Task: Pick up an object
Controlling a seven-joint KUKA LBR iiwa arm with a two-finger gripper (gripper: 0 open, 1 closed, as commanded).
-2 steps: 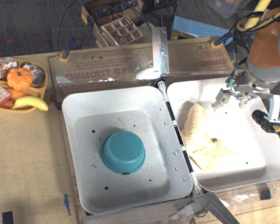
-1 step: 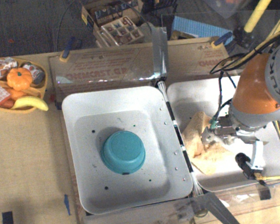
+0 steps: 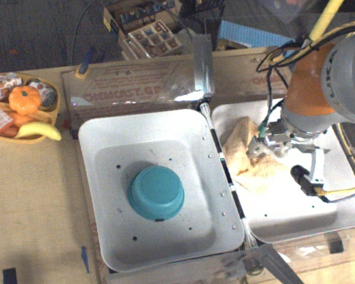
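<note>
Robotics lab, industrial arm with loose cables over a wooden worktop, two white bins, toy fruit bowl, cluttered crates on dark floor

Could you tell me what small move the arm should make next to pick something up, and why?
Probably a short descent straight down. The gripper sits in the right bin, over the tan, crumpled-looking object, and nothing can be seen held yet. The teal bowl in the left bin is across the divider, so the tan object is the nearer target.
</note>
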